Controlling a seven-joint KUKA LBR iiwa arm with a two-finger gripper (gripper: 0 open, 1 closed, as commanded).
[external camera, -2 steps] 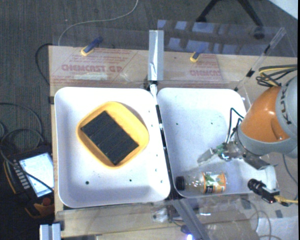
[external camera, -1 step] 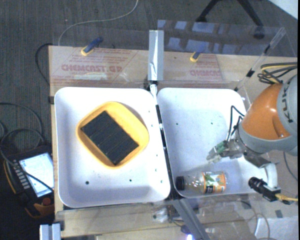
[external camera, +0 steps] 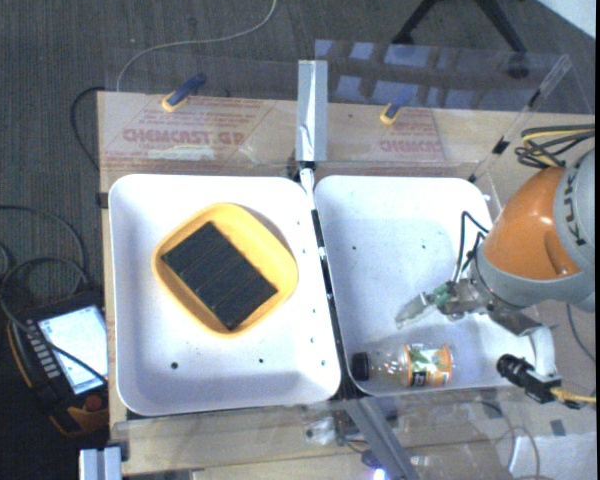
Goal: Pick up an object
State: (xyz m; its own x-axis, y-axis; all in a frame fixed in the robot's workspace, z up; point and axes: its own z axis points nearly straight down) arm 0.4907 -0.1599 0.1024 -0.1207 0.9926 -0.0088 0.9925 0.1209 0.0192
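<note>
A small clear plastic bottle (external camera: 405, 364) lies on its side at the front edge of the right bin (external camera: 390, 223). Its black cap points left and it has an orange and green label. My gripper (external camera: 421, 306) hangs over the right part of that bin, just above and to the right of the bottle and apart from it. Nothing can be seen held in it. In the left bin (external camera: 130, 268) a yellow dish (external camera: 280, 256) holds a dark ribbed rectangular block (external camera: 220, 273).
The grey arm with its orange band (external camera: 535, 233) covers the right bin's right side. A black fitting with cables (external camera: 525, 373) sits at the front right. A divider rail (external camera: 320, 258) runs between the bins. Clear panels stand behind both bins.
</note>
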